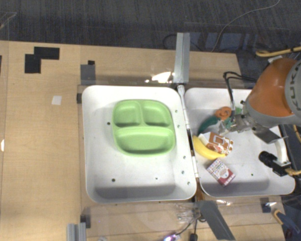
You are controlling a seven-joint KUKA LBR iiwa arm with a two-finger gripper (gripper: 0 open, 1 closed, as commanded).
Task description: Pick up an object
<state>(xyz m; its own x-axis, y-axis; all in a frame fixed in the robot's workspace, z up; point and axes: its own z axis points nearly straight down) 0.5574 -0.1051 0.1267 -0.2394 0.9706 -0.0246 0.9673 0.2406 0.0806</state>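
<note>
Objects for the pick sit in the right bin (251,182). Largest to smallest: arm (278,97) w/ orange band hangs over that bin; green tray (143,126) is in the left bin (95,149), beside the right bin; banana (206,149) lies at the right bin's left side, touching small packets (220,172). Gripper (230,126) is low just right of the banana; can't tell jaw opening or any hold. Risk, as I judge it: clutter so tight it pinches two items or slips off.
</note>
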